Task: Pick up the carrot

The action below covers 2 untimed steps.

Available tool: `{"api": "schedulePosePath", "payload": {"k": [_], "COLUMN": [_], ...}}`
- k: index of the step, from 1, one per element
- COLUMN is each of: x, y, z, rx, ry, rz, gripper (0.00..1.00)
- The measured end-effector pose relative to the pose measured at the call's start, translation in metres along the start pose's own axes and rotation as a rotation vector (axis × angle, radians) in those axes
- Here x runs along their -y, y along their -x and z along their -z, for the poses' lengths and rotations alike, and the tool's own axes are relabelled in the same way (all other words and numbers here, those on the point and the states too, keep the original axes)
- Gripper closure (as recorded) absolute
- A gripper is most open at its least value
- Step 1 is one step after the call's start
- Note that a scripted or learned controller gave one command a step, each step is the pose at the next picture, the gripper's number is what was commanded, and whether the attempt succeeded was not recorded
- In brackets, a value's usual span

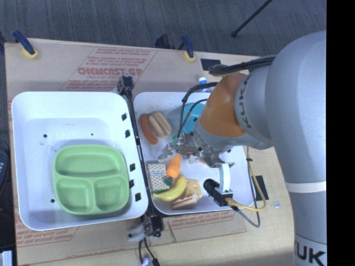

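The bench carries 2 shallow white bins side by side on a sheet of brown cardboard [111, 65] printed with red lettering. The left bin [33, 110] holds a pale green divided plate [91, 178] with 3 compartments, lying flat toward the bin's near side.

The right bin [145, 101] holds the toy food. The carrot [174, 166], short and orange, lies near the middle of this bin, tilted with 1 end pointing up toward the gripper. Just below it a yellow banana [173, 190] curves along the near wall, and a sandwich [190, 195] sits beside the banana on its right, touching it. A small patterned packet [157, 176] lies just left of the carrot, against the bin's left wall. A hot dog [156, 125], with its bun and reddish sausage, rests at the far left of the bin, well apart from the carrot.

The grey arm [299, 110] with its orange band [224, 107] reaches in from the right and hangs over the right bin. The gripper [178, 147] sits directly above the carrot's upper end, very near or touching it; whether its jaws are parted or closed cannot be told, and the carrot is not seen between them. A light blue object [192, 118] shows partly behind the wrist.
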<state>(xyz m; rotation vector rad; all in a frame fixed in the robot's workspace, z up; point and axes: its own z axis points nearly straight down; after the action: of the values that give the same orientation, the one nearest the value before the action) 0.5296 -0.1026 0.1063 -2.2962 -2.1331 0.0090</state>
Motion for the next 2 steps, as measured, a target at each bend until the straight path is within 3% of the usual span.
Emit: {"api": "schedulePosePath", "payload": {"k": [1, 2], "x": [0.000, 0.048], "y": [0.000, -0.030], "z": [0.010, 0.086], "rx": [0.002, -0.001], "ry": [-0.005, 0.004], "rz": [0.015, 0.110], "gripper": [1.00, 1.00]}}
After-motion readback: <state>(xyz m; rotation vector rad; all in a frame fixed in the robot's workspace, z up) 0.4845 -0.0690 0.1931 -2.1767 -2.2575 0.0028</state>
